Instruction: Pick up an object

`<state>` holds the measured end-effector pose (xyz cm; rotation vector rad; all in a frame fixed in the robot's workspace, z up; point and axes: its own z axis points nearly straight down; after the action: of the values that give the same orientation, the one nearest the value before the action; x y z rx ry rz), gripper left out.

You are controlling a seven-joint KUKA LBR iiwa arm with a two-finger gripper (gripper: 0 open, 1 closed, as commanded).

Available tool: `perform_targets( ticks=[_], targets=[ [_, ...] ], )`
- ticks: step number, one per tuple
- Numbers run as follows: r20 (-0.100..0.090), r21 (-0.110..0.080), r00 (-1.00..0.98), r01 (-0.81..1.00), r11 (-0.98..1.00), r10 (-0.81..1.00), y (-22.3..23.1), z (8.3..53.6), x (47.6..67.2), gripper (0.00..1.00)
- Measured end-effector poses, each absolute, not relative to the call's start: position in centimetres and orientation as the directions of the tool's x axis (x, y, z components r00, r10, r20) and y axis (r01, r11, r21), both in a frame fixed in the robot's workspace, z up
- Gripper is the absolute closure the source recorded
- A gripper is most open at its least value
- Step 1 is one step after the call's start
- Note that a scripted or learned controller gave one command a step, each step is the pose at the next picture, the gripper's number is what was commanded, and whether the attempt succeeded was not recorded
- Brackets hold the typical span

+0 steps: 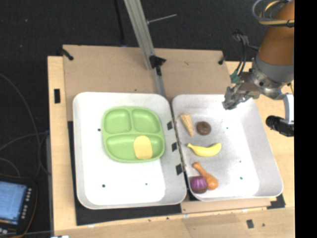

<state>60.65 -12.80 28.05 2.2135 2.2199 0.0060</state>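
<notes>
Counter (119,71): flat tan board, matte, carrying two shallow white bins side by side.
Left bin (89,182): smooth white plastic with rounded corners, toward the counter's left edge.
Green tray (124,125): lime plastic with rounded compartments, in the left bin's far half; a pale yellow rounded block (143,147) (soft-edged, like a slice of cheese) lies in its near-right compartment.
Right bin (247,152): the same white plastic, faintly speckled, toward the counter's right edge.
Cone (187,123): tan, ridged and tapering, by the right bin's left wall, far half.
Brown ball (203,128): dark, round and dull, just right of the cone.
Banana (204,149): yellow, smooth and curved, near the middle of the bin's left half.
Carrot (205,176): orange and tapered, by the near-left corner, touching a purple rounded vegetable (198,184).
Pincer (232,102): dark metal, low over the right bin's far edge, nothing seen in it (whether it is parted or closed, I cannot tell).
Relation: the brown ball is the nearest piece, nearer the counter's front and left of the pincer, apart from it; the others lie further along the left wall.
</notes>
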Motion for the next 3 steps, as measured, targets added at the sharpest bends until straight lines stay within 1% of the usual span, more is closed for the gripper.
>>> perform_targets(
  ticks=[1,2,3],
  targets=[
    [0.0,0.002,-0.006,1.0,0.006,1.0,-7.5,28.3,61.4,1.0],
    [0.0,-0.001,-0.006,1.0,0.006,1.0,-2.9,26.8,62.6,1.0],
    [0.001,-0.001,-0.007,1.0,0.007,1.0,2.2,26.8,62.4,1.0]
  ],
)
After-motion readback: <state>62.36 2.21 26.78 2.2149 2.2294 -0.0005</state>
